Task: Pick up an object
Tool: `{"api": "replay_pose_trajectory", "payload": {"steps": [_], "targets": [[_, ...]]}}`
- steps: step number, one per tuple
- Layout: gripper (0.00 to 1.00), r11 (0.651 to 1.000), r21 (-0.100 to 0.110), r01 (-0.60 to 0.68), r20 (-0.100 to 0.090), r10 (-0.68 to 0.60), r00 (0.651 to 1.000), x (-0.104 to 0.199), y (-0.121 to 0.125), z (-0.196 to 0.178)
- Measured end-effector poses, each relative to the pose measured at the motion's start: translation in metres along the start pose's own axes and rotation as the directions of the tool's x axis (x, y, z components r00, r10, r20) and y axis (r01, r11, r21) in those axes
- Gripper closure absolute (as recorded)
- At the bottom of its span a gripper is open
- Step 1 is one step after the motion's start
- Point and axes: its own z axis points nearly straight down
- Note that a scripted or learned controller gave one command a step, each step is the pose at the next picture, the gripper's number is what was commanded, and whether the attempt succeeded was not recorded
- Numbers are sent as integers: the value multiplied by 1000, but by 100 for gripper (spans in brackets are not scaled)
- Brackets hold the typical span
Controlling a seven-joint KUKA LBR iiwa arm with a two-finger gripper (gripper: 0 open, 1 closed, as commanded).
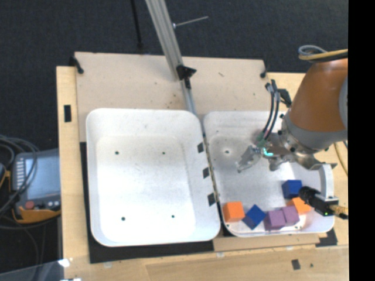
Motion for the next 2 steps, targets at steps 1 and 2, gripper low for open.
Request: {"api": "replay_pose_trajectory", "payload": {"steps": [1, 2], "targets": [[0, 1000, -5, -4, 1, 4, 1000, 0, 1, -2], [0, 1000, 1, -6, 2, 6, 1000, 2, 4, 42]]}}
